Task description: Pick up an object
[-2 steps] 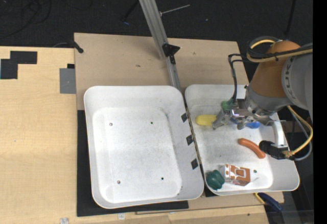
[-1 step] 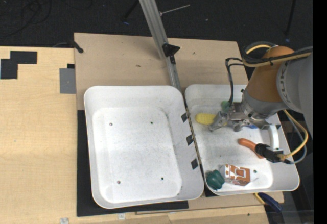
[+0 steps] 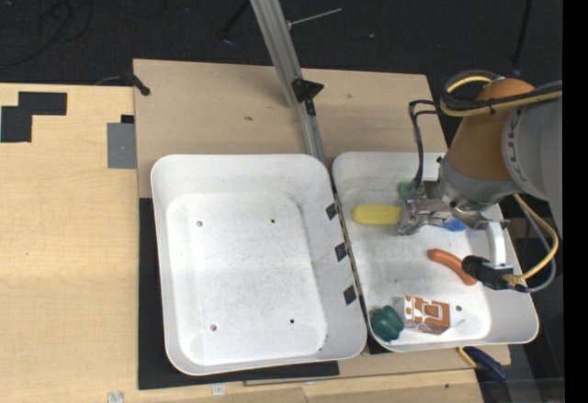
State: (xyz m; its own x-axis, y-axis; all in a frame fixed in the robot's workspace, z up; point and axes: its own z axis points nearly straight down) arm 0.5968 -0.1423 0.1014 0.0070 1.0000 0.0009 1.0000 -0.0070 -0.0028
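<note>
You've got the grey arm's jaws [image 3: 411, 219] down in the right-hand shallow white bin [image 3: 367, 170], right beside the yellow oblong object [image 3: 376, 214], grip state impossible to tell.

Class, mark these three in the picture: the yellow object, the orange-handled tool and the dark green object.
yellow object [image 3: 376, 214]: camera view, middle of its body.
orange-handled tool [image 3: 448, 259]: camera view, on the orange handle.
dark green object [image 3: 387, 323]: camera view, centre of its top.

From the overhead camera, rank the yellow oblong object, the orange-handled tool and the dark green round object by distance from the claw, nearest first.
1. Yellow oblong object: just beside the claw, toward the bin divider.
2. Orange-handled tool: below the claw, mid-bin.
3. Dark green round object: bottom corner of the same bin.
</note>
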